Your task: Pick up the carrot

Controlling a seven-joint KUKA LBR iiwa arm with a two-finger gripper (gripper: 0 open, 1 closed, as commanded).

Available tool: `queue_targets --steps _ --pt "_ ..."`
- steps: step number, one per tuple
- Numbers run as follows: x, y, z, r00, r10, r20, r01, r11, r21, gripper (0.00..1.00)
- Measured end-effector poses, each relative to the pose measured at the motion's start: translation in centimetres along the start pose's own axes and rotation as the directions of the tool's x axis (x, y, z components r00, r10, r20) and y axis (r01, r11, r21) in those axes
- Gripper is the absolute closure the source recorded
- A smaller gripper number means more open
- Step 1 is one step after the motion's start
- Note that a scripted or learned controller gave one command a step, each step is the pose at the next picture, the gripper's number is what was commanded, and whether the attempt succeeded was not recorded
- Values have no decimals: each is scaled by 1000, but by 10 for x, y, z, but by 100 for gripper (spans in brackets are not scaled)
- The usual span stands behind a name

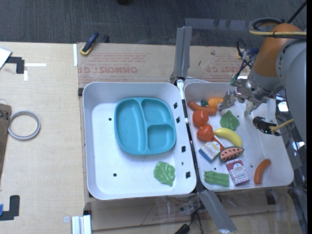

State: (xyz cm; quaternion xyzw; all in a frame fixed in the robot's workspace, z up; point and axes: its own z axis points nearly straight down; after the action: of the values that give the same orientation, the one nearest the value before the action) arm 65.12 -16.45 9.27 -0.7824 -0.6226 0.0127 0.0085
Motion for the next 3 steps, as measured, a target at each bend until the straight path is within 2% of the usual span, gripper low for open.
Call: queue_targets --steps 1,2,3 --pt "99 -18 -99 969 247 -14 -247 969 -25 0" --pt "54 -33 -7 984 175 -16 -176 984 -40 0" --pt "31 -1 0 1000 -30 -10 30 999 -17 0"
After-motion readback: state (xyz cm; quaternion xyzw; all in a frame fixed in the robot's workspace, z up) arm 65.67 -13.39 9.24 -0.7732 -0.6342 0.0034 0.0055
